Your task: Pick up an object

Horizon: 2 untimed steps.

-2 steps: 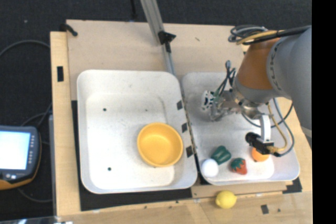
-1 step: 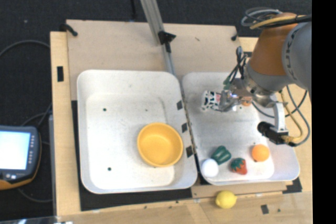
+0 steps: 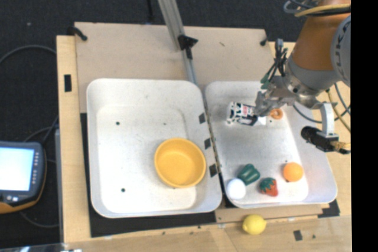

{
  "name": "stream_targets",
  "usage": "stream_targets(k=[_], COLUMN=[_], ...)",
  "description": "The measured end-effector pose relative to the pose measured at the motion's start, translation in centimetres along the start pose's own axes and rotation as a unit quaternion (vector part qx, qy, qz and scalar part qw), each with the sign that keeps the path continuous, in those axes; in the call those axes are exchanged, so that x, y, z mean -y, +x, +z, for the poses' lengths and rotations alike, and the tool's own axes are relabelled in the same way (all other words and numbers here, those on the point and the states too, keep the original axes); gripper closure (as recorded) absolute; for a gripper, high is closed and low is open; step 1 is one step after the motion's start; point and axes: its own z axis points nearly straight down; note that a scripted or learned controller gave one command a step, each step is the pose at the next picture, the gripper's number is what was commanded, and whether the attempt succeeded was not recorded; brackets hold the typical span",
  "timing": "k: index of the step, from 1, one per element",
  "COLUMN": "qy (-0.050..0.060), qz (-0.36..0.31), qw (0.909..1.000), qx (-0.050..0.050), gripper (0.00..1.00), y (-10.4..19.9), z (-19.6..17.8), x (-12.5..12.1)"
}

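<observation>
In the right bin (image 3: 307,144), my gripper (image 3: 263,110) hangs low over the far part, at the end of the grey arm with the orange band (image 3: 319,38). A small white and black object (image 3: 241,113) lies just left of the gripper, touching or nearly touching it. A small orange piece (image 3: 276,115) shows just right of the gripper. Along the near side of this bin lie a green object (image 3: 248,173), a white ball (image 3: 236,189), a red strawberry-like object (image 3: 269,186) and an orange ball (image 3: 292,172).
A yellow bowl (image 3: 180,162) stands in the left bin (image 3: 118,121), near its front right. A lemon (image 3: 254,224) lies on the bench outside the bins. A metal pole (image 3: 171,9) rises behind the bins. A tablet (image 3: 18,177) sits at far left.
</observation>
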Motion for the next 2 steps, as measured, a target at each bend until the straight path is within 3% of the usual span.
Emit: stream_targets(k=[2], qy=[0.000], qz=[-0.003], qw=[1.0000], qx=[-0.002], gripper=[1.00], y=[9.9], z=[-0.9], x=[1.0])
